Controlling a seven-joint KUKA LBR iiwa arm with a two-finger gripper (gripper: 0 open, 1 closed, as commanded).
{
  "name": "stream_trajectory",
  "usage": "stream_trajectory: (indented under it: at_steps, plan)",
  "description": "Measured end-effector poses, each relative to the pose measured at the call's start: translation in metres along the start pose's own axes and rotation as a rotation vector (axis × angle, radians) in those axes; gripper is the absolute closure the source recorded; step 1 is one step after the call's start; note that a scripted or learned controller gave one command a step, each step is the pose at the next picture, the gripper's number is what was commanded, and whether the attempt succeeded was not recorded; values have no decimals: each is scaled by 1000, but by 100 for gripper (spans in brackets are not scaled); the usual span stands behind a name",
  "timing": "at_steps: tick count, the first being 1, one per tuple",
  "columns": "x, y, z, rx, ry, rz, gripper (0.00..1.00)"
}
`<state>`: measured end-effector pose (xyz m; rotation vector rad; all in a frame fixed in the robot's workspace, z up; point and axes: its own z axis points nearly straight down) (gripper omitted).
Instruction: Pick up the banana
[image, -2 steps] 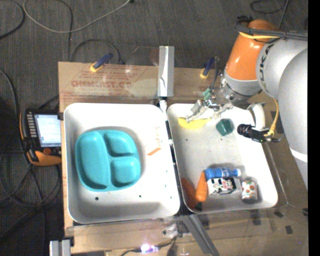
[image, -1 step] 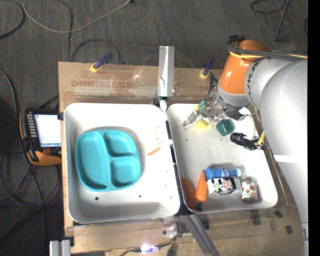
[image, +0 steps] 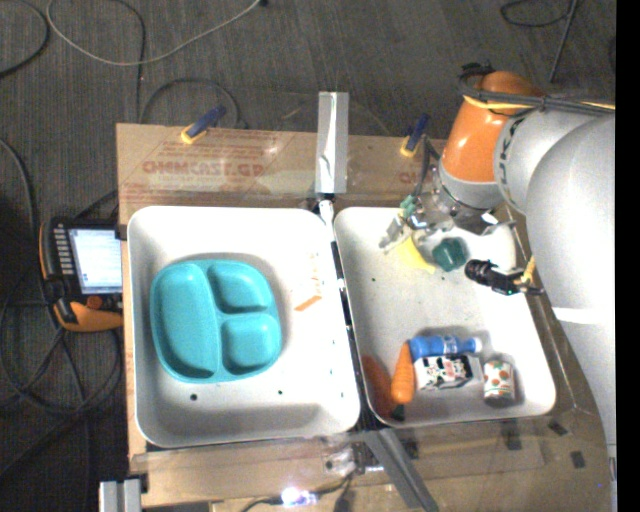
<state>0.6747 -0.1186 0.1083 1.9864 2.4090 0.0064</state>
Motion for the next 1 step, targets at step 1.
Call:
stream_trajectory:
  at_steps: [1]
  plan:
    - [73,9,-76,15,12,-28,100]
